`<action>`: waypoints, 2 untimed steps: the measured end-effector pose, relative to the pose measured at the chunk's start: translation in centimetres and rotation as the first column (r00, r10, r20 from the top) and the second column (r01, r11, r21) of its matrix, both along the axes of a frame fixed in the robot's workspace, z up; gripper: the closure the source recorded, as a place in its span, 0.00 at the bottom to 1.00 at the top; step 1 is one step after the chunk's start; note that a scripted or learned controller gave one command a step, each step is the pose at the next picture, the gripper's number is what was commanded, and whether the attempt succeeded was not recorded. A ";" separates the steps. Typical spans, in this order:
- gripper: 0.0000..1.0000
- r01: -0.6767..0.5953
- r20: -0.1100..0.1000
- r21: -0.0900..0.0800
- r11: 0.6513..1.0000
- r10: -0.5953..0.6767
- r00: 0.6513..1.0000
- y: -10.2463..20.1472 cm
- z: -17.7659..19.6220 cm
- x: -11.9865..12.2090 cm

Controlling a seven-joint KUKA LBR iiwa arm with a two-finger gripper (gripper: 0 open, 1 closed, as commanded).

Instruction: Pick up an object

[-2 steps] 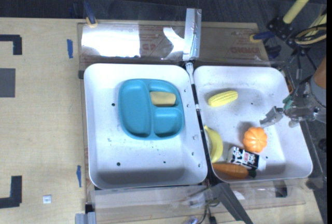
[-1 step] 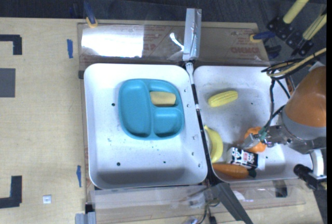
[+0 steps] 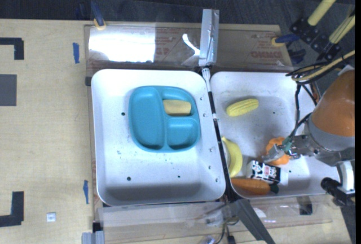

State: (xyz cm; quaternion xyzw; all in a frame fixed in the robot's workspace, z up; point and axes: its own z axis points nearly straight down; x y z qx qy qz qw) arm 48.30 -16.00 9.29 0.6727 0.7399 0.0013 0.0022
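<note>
The right bin [image 3: 265, 87] holds a yellow corn cob [image 3: 242, 107] near its far side. A banana [image 3: 233, 157] lies along its left wall, with an orange carrot [image 3: 250, 185] at the front. A small black-and-white box [image 3: 267, 171] sits just behind the carrot. A small orange object [image 3: 274, 144] sits right of the banana. My gripper [image 3: 282, 152] reaches in from the right and hangs low, right at the orange object and above the box. The gripper partly hides the orange object, and contact between them is unclear.
The left bin [image 3: 113, 175] bears a blue divided plate [image 3: 152, 118] with a yellow block [image 3: 177, 107] in its upper right compartment. A clear divider [image 3: 208, 39] stands behind the bins. Yellow poles and cables [image 3: 324, 5] crowd the far right.
</note>
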 end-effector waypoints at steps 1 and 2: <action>1.00 -0.080 -0.005 0.000 0.997 0.080 0.997 0.5 0.0 0.0; 1.00 -0.042 0.002 0.002 0.999 0.042 0.999 5.8 10.7 6.9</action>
